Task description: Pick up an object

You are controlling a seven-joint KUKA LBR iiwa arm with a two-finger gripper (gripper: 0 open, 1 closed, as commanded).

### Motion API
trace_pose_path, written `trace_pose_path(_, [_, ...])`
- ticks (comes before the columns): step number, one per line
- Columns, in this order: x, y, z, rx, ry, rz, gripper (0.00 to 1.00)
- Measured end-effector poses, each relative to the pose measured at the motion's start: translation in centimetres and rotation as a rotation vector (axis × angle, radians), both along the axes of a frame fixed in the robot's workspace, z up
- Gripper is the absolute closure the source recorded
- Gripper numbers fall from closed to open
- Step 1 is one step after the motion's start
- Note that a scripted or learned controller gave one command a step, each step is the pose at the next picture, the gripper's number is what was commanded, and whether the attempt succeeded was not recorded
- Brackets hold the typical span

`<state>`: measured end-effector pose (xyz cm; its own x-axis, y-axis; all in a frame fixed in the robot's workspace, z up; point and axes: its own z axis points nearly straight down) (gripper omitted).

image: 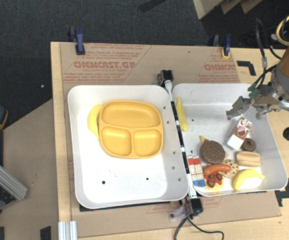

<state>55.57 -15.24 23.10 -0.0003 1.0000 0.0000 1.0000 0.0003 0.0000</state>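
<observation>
The right bin [209, 100] holds several toy foods. Among them are a round brown patty [213, 152], a small pink-and-white piece [242, 128], a white block [234, 142], a chocolate donut [249, 145], a bun [248, 158] and a yellow lemon [247, 179]. My gripper [247, 113] hangs over the upper right of this bin, just above the pink-and-white piece. Its fingers are spread open with nothing between them.
In the left bin [84, 174] sits a yellow divided tray [131, 129] on a yellow plate. A yellow strip [181, 115] lies along the right bin's left wall. A red sausage [217, 169], a cookie [230, 164] and a striped carton [195, 167] crowd the front.
</observation>
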Motion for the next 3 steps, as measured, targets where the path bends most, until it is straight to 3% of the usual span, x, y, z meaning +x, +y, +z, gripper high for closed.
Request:
trace_pose_path(1, [-3.9,6.4,-6.1,0.004,0.008,0.004,0.00])
trace_pose_path(2, [-3.7,4.5,-14.8,0.002,0.009,-0.003,0.00])
trace_pose_path(3, [-1.8,5.1,-14.7,-0.001,-0.002,0.001,0.00])
